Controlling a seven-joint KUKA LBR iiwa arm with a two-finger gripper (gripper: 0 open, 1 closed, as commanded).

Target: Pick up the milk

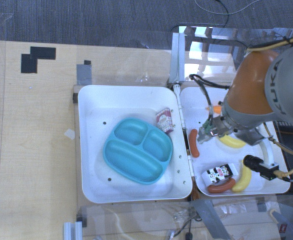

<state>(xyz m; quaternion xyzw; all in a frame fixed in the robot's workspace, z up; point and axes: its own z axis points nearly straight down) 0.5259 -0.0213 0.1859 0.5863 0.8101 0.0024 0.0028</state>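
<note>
Our claw (pixel 210 129) hangs over the right white bin (pixel 190 100), its state unreadable; the small cow-patterned milk carton (pixel 219 173) lies near its front, touching a red sausage (pixel 221 186); we judge it light and crushable, best gripped across its flat sides; the arm hides much.

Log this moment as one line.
tool over right bin | milk lying near front, untouched | hotdogs, bananas nearby | tray left bin
</note>
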